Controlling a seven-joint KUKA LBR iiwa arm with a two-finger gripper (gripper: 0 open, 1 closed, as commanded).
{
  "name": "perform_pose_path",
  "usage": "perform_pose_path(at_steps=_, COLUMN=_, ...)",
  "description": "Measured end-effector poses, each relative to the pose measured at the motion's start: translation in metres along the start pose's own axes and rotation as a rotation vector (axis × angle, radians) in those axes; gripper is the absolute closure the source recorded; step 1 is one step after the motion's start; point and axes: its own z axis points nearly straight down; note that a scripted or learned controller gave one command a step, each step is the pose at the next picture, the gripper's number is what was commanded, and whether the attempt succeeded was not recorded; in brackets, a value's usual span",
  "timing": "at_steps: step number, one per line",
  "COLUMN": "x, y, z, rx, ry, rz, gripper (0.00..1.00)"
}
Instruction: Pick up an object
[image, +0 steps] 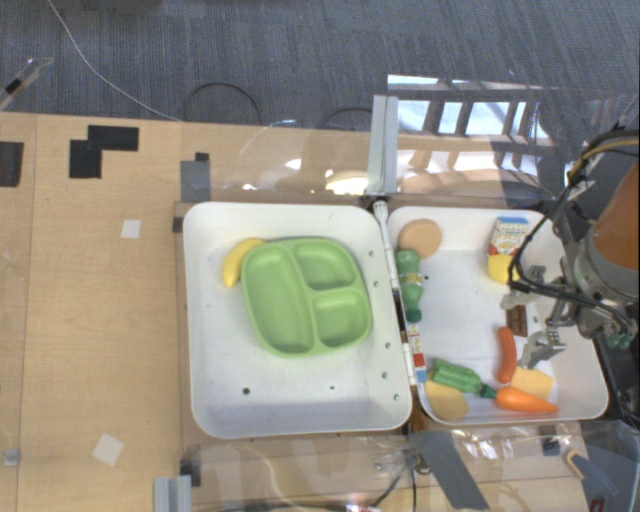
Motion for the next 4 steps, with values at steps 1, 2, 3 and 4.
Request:
perform_pose_path(at_steps=1, x=0.001, y=-0.006, z=0.117, rx=0.002, ry=-0.007, rz=-0.041, gripper=0.0)
perform_pose_path(at_steps=2, x=-0.003, y=-0.004, z=0.105, rx=0.005, ry=-0.021, rz=-0.05, gripper=1.0)
perform_pose_path(at_steps=3, x=-0.136, y=-0.007, z=0.056, rx=0.001, ry=-0.008, rz=-0.276, gripper=1.0)
perform_pose_path(at_steps=4, x=-0.135, y=-0.008, z=0.057, rx=0.0, ry=-0.005, rz=-0.275, gripper=0.0)
